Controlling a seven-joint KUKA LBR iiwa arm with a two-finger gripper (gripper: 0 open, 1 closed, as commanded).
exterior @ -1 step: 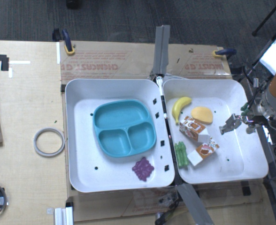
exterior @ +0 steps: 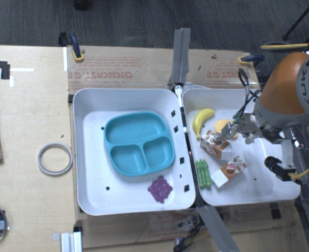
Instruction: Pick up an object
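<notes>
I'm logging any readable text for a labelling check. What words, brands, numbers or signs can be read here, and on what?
Red print on the cardboard sheet behind the bins: upside down and blurred; no word reads with certainty.
Letters on the arm, cut off at the frame edge: not readable.
Printing on the two small cartons in the right bin: too small to read.
Nothing else bears text.

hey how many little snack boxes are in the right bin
2. One snack box lies mid-bin, right under the tool; the other snack box lies nearer the front, beside the green item. The arm may hide more.
</notes>
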